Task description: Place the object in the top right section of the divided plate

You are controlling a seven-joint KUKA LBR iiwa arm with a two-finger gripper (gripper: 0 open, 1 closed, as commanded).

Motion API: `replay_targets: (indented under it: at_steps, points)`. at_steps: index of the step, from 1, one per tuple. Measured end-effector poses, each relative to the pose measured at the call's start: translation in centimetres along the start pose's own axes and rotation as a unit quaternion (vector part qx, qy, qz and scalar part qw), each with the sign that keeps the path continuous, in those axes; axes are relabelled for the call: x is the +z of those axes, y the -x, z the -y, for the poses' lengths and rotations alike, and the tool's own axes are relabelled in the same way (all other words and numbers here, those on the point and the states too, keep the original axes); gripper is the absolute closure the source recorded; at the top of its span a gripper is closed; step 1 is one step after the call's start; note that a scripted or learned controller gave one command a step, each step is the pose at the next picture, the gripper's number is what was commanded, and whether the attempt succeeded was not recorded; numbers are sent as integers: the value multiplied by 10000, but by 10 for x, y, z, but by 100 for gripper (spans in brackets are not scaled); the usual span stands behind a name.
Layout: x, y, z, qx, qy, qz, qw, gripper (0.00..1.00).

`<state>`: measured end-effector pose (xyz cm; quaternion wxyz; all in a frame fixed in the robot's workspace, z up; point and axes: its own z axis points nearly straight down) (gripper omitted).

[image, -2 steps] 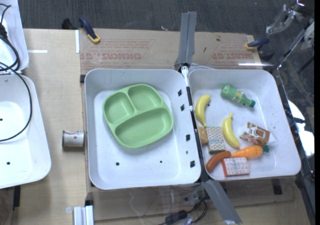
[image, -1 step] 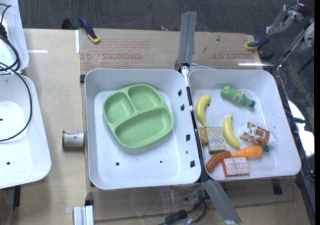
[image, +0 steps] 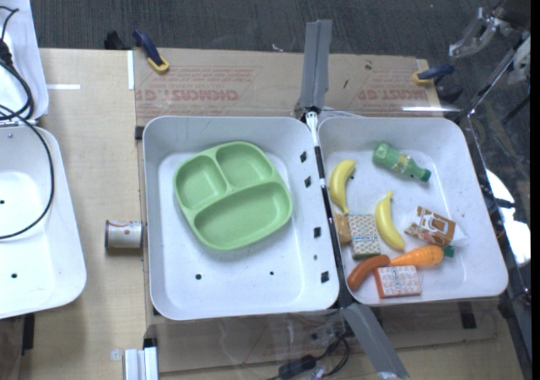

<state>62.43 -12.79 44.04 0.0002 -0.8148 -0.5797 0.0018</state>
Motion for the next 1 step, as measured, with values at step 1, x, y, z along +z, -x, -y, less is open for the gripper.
replay_targets:
  at_steps: [1]
  points:
    - [0, 0, 0, 0, 0, 0, 10000, 0]
